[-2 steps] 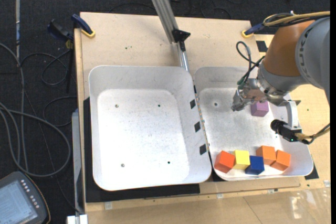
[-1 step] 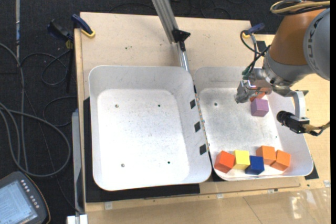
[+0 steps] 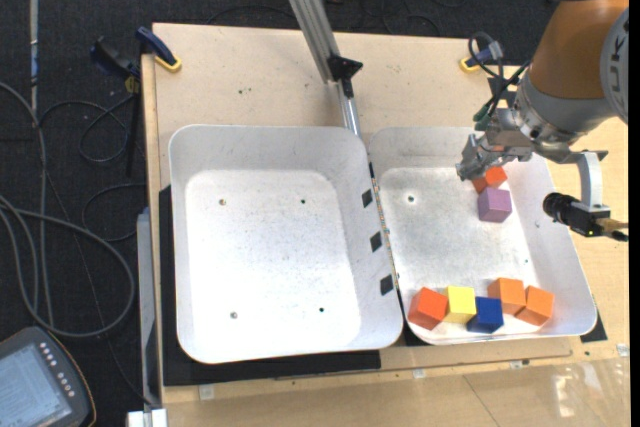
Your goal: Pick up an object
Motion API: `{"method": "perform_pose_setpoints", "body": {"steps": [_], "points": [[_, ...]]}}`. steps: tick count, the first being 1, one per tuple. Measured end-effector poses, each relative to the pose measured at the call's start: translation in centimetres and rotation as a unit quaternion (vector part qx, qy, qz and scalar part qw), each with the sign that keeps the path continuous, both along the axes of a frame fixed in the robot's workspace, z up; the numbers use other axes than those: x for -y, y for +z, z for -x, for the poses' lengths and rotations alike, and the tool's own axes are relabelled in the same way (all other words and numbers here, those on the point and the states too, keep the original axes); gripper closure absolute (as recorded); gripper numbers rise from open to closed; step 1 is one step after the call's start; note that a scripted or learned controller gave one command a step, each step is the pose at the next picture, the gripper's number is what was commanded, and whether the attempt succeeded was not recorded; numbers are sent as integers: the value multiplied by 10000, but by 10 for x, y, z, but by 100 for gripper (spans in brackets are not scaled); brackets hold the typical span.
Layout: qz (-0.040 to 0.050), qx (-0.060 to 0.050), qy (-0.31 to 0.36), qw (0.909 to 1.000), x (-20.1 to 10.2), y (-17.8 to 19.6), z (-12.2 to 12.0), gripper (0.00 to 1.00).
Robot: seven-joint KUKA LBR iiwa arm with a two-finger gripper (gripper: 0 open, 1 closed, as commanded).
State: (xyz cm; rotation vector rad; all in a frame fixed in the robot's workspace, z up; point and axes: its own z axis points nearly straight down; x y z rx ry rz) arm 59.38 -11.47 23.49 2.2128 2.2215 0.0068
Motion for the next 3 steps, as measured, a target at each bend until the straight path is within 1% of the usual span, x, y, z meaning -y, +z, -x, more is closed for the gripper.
{"method": "perform_pose_setpoints", "body": {"steps": [1,2,3], "points": [[-1,-18,-7,10000,0,14,-1,100],[-15,-37,20,10000,-54,22,13,100],[-18,-43,26,10000,-115,21,28,100]]}}
